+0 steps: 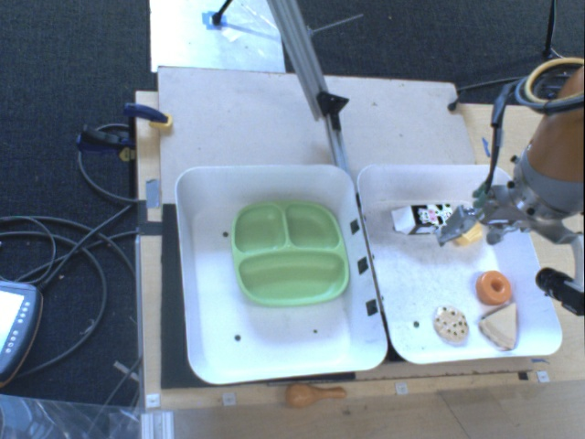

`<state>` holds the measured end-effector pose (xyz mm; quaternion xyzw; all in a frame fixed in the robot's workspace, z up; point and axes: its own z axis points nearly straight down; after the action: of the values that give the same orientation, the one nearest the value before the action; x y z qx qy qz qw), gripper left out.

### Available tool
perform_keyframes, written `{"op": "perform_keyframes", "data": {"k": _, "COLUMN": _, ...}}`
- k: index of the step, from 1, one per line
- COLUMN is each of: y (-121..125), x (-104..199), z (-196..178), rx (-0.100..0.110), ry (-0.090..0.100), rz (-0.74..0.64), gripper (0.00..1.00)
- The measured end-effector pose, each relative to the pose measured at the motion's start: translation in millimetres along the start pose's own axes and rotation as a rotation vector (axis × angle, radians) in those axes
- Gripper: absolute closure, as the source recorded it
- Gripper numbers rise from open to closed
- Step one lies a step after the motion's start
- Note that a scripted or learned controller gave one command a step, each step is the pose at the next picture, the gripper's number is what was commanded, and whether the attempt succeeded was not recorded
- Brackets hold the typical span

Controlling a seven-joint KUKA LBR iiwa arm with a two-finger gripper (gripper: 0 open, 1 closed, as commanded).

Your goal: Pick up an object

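While the hand (pixel 468 224) is hung over the right bin (pixel 402 318), by the milk carton (pixel 422 218) & a yellow item (pixel 471 235), finger state can't be told.

Dark speckled carpet floor (pixel 64 53) far left of pincer; pale wooden bench top (pixel 247 117) left of it; tangled grey cables (pixel 55 254) on carpet.
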<state>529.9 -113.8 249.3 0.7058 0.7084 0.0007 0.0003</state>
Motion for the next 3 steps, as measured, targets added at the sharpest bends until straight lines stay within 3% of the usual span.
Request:
{"op": "perform_keyframes", "data": {"k": 1, "y": 0.1, "x": 0.0, "z": -0.2, "rx": -0.001, "ry": 0.000, "rz": 0.001, "gripper": 0.00}}
{"op": "perform_keyframes", "data": {"k": 3, "y": 3.5, "x": 3.6, "z": 102.0, "rx": 0.005, "ry": 0.000, "rz": 0.003, "gripper": 0.00}}
